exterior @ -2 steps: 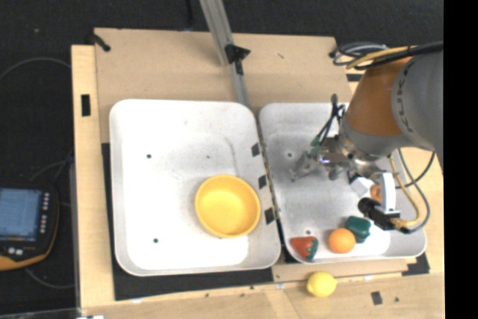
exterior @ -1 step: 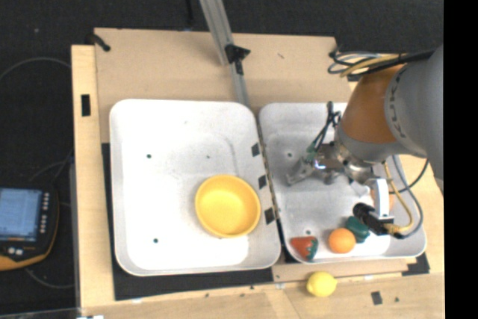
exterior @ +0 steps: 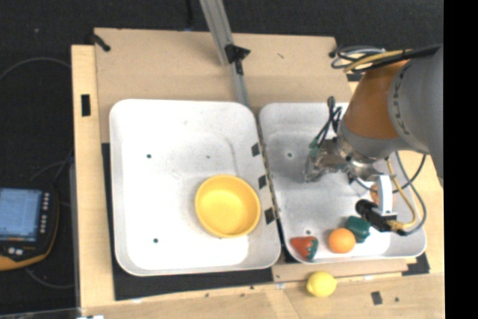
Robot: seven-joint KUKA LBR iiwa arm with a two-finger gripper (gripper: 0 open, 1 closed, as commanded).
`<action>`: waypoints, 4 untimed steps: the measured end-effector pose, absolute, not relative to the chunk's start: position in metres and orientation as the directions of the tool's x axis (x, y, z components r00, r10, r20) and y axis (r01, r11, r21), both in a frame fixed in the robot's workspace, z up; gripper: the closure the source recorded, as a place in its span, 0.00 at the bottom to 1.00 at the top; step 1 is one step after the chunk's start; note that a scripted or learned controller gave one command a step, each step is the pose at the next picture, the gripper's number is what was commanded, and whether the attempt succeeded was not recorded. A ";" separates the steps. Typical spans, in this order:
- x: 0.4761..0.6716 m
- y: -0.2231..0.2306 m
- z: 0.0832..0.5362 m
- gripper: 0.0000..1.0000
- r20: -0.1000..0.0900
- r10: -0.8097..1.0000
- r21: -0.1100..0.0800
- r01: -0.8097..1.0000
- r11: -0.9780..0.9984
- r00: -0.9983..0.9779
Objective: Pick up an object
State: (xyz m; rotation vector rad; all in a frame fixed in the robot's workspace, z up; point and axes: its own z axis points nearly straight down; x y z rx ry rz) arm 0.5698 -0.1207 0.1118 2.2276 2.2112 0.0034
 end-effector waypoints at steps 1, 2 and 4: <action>0.580 -0.126 0.170 1.00 -0.002 1.000 0.008 1.000 0.002 -0.002; 0.582 -0.127 0.205 1.00 -0.001 1.000 0.006 1.000 0.003 -0.003; 0.605 -0.025 0.206 1.00 0.001 1.000 0.002 1.000 0.007 -0.007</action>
